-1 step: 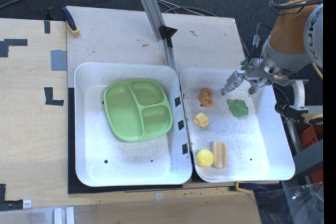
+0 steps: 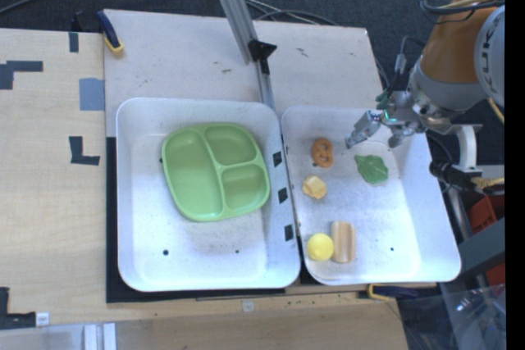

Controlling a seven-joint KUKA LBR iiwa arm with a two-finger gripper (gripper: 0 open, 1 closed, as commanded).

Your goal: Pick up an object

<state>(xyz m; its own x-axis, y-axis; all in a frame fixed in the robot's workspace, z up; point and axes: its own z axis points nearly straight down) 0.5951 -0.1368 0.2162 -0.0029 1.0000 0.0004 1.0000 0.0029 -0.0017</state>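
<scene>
Two white bins sit side by side on the bench: left bin (image 2: 139,258) holds a green divided plate (image 2: 216,170), right bin (image 2: 426,250) holds a green leafy piece (image 2: 372,169), cookie (image 2: 321,152), yellow ball (image 2: 320,247), with gripper (image 2: 379,134) fingers spread, pinching nothing, just above the green piece.

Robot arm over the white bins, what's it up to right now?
The arm's hand hangs open over the right bin, just above a green leafy piece, holding nothing. Also lying in that bin are a brown cookie-like item, a small yellow chunk, a yellow ball and a tan block beside it. The left bin holds a green divided plate.
</scene>
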